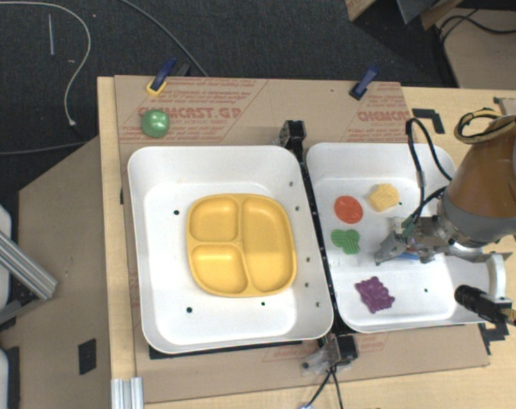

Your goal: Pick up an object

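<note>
Arm (488, 186): reaches in from 3 o'clock, grey with an orange band, hanging over the right bin.
Gripper (394, 250): sits low over the middle of the right bin; whether the fingers are released or clenched cannot be told, and nothing is seen between them.
Right bin (428, 309): shallow, white, holding four small objects.
Red piece (348, 209): round, at 10 o'clock from the gripper, near the bin's left wall.
Yellow piece (383, 197): at 12 o'clock from the gripper, just beside the red piece.
Green piece (346, 240): at 9 o'clock from the gripper, near it.
Purple piece (375, 294): at 7 o'clock from the gripper, apart from the other pieces.
Left bin (156, 228): white, carrying a yellow divided plate (241, 245) at its centre.
Surface (241, 113): cardboard-covered, with a green ball (156, 123) at its 11 o'clock corner, outside both bins.
</note>
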